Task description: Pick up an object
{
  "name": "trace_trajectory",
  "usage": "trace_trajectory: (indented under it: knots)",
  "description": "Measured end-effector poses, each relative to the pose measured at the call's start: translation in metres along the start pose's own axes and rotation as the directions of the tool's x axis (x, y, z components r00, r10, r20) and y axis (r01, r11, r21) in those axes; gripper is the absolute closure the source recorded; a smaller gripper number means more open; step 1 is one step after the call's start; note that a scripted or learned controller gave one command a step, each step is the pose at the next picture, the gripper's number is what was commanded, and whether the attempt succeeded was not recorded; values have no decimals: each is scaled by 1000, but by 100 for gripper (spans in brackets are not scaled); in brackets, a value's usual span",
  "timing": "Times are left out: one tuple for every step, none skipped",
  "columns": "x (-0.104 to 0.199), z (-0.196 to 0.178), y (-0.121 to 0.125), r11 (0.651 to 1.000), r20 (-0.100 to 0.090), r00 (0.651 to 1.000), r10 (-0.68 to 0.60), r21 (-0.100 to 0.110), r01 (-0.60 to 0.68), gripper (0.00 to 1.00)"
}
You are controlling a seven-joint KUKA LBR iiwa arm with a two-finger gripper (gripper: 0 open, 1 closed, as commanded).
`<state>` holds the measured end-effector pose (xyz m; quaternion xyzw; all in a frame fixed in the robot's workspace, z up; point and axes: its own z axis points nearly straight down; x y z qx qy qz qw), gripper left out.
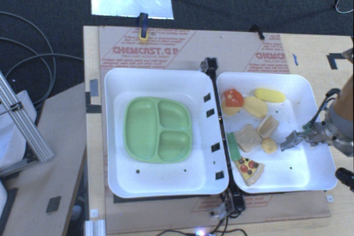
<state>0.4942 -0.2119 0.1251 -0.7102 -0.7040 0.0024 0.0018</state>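
Cardboard (166, 52) covers the bench beneath both bins, dark carpet beyond it. Gripper (291, 141) hangs low in the right bin (298, 174), its grip impossible to judge, nothing visibly held. Just left lie a yellow ball (269, 145), bread slices (248, 137), pizza slice (249, 169); farther, tomato (233, 98), corn (269, 95). Left bin (160, 79) holds a green divided plate (158, 129).

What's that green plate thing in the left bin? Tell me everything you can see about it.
The green tray is a pale green, smooth-looking dish, probably plastic, with rounded corners and a raised rim. It is divided into three compartments: one tall one on its left side and two smaller ones stacked on its right. It lies flat, face up, roughly in the middle of the left white bin, resting on the bin's floor. Nothing lies in it or touches it otherwise.
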Motion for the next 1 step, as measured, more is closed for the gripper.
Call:
trace_trajectory:
  knots:
    - [7, 42, 70, 1000, 1, 1000, -16, -11, 16, 0]
